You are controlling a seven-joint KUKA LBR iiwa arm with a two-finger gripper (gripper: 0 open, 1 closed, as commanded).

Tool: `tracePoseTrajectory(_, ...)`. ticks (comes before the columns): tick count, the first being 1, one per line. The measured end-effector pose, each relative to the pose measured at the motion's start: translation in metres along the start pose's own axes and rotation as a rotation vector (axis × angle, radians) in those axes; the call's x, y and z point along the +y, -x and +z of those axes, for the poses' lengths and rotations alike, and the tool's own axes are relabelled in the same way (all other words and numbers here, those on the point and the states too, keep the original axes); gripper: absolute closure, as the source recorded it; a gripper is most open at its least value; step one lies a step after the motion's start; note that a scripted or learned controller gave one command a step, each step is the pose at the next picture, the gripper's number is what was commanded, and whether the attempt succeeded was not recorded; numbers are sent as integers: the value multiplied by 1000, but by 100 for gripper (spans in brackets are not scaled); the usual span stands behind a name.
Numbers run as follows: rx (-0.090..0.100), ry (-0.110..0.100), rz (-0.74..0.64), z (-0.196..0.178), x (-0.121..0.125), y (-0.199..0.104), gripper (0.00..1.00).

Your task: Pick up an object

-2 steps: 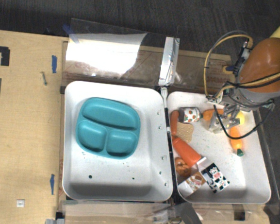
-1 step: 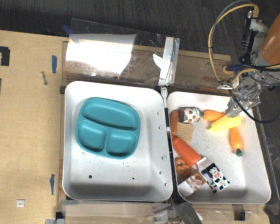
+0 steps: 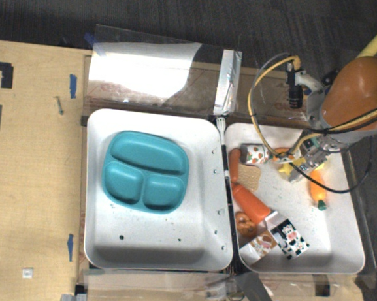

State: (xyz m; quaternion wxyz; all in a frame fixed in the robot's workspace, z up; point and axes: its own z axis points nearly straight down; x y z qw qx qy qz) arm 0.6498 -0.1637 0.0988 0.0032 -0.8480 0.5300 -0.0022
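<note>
The right bin [image 3: 345, 239] holds several small objects. An orange bottle-like item [image 3: 252, 204] lies along its left side, with a tan cracker-like square [image 3: 249, 178] above it. A small white and orange piece [image 3: 254, 154] sits near the back left. An orange carrot toy [image 3: 317, 189] lies right of centre. A black-and-white cow-patterned box [image 3: 291, 238] and a white packet [image 3: 257, 246] lie near the front. My gripper [image 3: 307, 157] is low over the back of this bin, just above the carrot toy and beside a yellow piece [image 3: 288, 170]. Cables and the wrist hide its tips.
The left bin [image 3: 102, 237] holds a teal divided plate [image 3: 146, 170]. The orange-banded wrist [image 3: 357, 92] and yellow cables [image 3: 255, 100] hang over the right bin's back edge. A clear plastic sheet [image 3: 143, 70] lies behind the left bin. The wooden bench [image 3: 23, 165] extends left.
</note>
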Motion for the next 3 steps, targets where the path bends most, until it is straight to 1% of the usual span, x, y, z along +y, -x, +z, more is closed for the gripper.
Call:
tracePoseTrajectory(1, 2, -4, -168, -110, -21, 70, 100)
tracePoseTrajectory(2, -3, -1, -208, -125, -53, 95, 100)
tracePoseTrajectory(3, 1, -3, -181, -185, -63, 91, 100)
